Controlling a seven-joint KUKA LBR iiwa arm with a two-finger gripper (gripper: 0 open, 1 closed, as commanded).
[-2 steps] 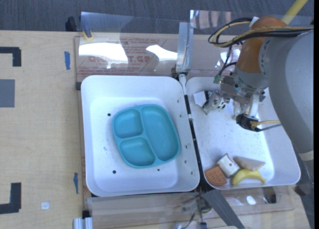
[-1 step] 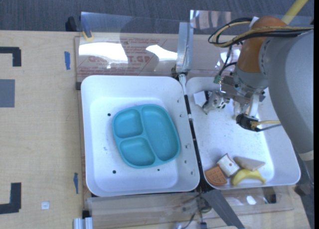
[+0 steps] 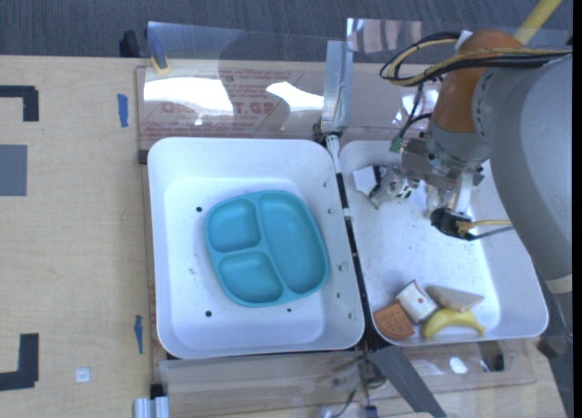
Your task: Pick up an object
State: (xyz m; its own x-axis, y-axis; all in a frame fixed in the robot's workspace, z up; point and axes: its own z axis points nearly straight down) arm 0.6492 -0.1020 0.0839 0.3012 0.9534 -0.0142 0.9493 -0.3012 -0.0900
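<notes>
Banana [image 3: 452,323], waffle [image 3: 393,320] lie well apart from the fingers [image 3: 393,187].

One fixed camera above the bench [image 3: 73,225], angled down on both white bins [image 3: 173,253], arm [image 3: 536,153] entering from the right.
</notes>
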